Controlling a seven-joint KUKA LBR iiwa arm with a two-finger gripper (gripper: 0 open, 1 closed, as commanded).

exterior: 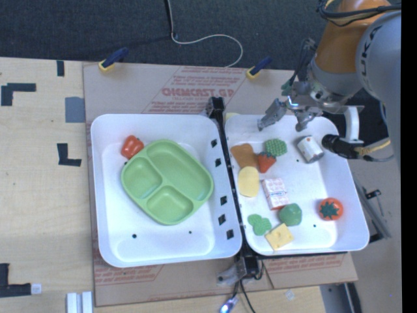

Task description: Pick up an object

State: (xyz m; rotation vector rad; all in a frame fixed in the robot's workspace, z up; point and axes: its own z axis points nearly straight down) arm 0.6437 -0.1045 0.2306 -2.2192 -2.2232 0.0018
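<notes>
The gripper [288, 117] was seen at upper right, fingers spread apart, above the right bin [345, 201], nothing held.

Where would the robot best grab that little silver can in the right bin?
Probably from straight above, fingers closing across the round sides of the silver can. It lies tipped on its side in the right bin, apart from the other toys, so there is room on both sides. The gripper hangs just up-left of it.
</notes>
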